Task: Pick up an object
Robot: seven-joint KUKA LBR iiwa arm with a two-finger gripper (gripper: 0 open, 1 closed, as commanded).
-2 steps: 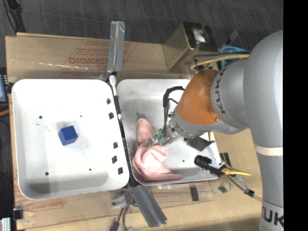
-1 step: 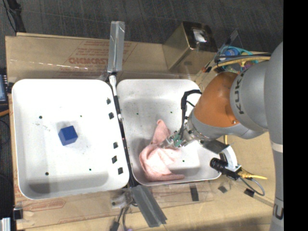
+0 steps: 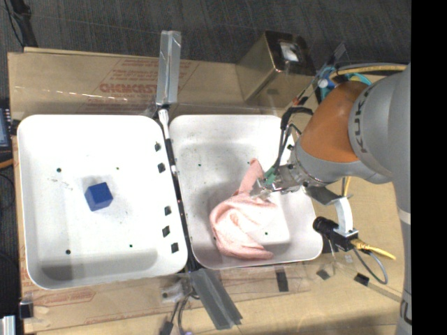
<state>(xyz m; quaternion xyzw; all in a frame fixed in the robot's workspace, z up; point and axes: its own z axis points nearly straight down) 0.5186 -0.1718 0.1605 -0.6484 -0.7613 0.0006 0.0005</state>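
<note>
Left bin (image 3: 42, 187): you see it fill the left half of the frame, white, with a blue cube (image 3: 98, 195) lying left of its middle.
Right bin (image 3: 209, 138): it sits just beside the left one, and a pink cloth (image 3: 244, 225) lies crumpled in its lower right part.
Cloth: one corner rises toward the upper right, up to the gripper.
Gripper (image 3: 269, 182): you find it right of centre, low in the right bin, its tip touching that raised corner.
Arm (image 3: 363, 131): grey with an orange band, it enters from the right edge.
Bench (image 3: 84, 82): brown cardboard shows behind the bins along the top.
</note>
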